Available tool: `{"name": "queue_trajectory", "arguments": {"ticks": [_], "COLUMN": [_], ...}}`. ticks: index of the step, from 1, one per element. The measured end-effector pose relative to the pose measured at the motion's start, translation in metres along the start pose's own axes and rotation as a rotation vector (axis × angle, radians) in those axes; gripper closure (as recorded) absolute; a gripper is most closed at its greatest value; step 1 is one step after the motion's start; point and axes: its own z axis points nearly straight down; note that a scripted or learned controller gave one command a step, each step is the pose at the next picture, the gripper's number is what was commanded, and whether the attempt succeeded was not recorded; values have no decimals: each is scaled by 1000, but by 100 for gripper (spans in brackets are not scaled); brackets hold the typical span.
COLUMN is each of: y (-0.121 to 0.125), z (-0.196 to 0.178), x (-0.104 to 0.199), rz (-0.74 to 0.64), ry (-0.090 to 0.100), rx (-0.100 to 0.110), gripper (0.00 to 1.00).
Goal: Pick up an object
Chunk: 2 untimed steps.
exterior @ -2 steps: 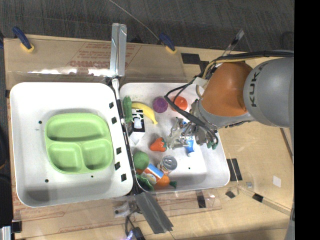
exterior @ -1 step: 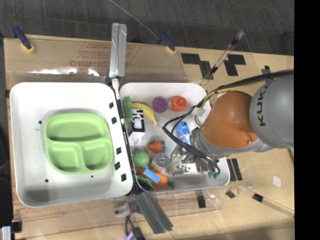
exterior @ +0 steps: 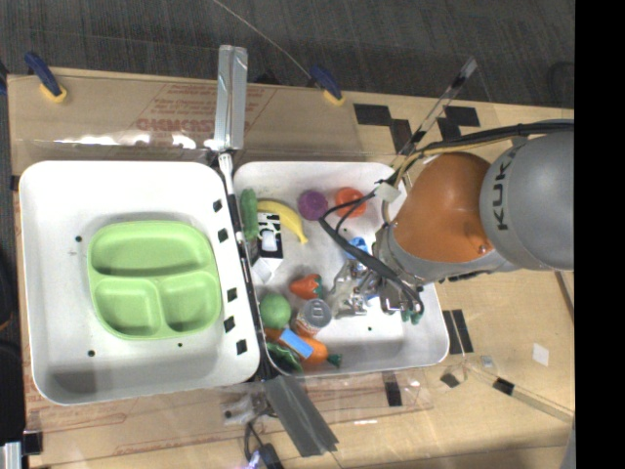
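Hand (exterior: 344, 296) low in right bin (exterior: 430, 345), among the toys. Finger state: cannot tell, wrist blocks it. Nothing visibly lifted. Nearest candidates: silver-capped object (exterior: 314, 313) just left of hand, orange-red toy (exterior: 305, 285) beyond it. Pick not yet done; grasp and lift remain.

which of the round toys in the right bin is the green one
The green ball, near the right bin's left wall, below the banana. The other round ones, a purple ball and an orange ball, sit by the far wall.
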Motion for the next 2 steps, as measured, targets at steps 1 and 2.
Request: {"name": "queue_trajectory", "arguments": {"ticks": [1, 2], "y": [12, 12], "z": [0, 0], "x": [-56, -56], "rz": [205, 204], "ry": [0, 0], "rx": [0, 0], "gripper": [100, 0]}}
